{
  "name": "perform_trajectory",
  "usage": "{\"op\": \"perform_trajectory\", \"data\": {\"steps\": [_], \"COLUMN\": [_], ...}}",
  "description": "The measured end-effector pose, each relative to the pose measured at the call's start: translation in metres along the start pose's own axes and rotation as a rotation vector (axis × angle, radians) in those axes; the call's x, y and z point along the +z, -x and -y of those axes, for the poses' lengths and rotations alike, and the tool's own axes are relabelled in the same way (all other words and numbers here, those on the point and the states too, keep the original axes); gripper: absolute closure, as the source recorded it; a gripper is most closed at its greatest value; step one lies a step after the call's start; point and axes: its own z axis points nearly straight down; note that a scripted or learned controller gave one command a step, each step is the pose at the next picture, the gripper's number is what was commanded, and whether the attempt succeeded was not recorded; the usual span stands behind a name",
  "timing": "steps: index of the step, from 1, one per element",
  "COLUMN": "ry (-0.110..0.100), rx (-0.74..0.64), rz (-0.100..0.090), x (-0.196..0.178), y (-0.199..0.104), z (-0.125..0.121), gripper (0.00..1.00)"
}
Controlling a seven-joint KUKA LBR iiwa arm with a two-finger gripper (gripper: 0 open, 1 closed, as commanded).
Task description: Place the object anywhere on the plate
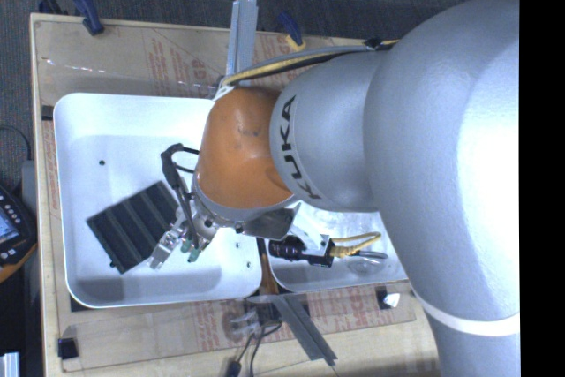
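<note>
Metal fingers of our gripper (177, 245) stand slightly parted and we see nothing between them. Just beside them, to the left, lies the dark ribbed plate (132, 223) in the left bin (75, 190). We cannot spot the object; placing it seems still ahead.
</note>
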Motion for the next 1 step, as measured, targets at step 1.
{"op": "perform_trajectory", "data": {"steps": [1], "ry": [0.006], "rx": [-0.148], "rz": [0.006], "x": [-0.0443], "y": [0.012], "z": [0.0123], "gripper": [0.0]}}
